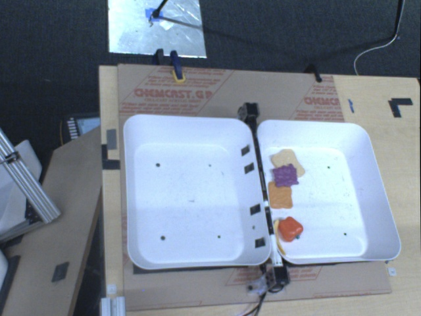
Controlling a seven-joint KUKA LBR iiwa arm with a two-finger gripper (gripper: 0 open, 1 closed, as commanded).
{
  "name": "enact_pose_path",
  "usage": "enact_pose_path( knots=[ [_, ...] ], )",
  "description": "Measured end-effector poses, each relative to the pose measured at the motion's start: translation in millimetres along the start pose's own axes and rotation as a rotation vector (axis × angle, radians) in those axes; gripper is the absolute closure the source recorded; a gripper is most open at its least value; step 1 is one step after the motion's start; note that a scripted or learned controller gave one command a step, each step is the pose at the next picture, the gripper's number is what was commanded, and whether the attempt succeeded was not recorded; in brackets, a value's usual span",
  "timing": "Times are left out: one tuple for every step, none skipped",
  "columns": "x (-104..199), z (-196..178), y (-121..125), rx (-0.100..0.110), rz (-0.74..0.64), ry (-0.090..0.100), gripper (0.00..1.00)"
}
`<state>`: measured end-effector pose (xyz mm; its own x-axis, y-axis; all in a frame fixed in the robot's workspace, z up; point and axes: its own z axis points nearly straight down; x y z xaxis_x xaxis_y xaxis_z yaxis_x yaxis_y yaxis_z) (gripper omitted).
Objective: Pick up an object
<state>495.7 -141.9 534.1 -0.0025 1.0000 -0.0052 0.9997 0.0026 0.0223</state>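
Bench: 2 shallow white bins side by side on a brown board w/ red print, dark floor behind.
Left bin [141, 196]: white, a few small dark dots on its floor.
Right bin [368, 196]: white, holds 4 small objs, all bunched along its left wall, near the divider btwn the bins.
Tan piece [287, 159]: pale, flat, rounded, farthest back of the 4; its lower part is overlapped by the purple one.
Purple piece [285, 175]: squarish, lies on the tan piece's front edge and touches the orange square's back edge.
Orange square [281, 195]: flat, just in front of the purple piece, close to the left wall.
Red-orange obj [289, 228]: rounded, chunky, nearest the front of the bin, sits apart from the orange square, a small dark spot at its right side; a yellowish bit at its left, kind can't be told.
Divider: black clips [250, 168] spaced along the seam where the 2 bins meet.
Blue clamp [175, 63]: at the board's back edge, by a silvery sheet [156, 17] on the floor.
Cable [385, 41]: thin, white, curls at top right.
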Motion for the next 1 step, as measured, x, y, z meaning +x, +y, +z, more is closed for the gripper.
enact_pose_path(
  knots=[
    [65.6, 91.7, -11.3, 0.027, -0.008, 0.007, 1.0]
  ],
)
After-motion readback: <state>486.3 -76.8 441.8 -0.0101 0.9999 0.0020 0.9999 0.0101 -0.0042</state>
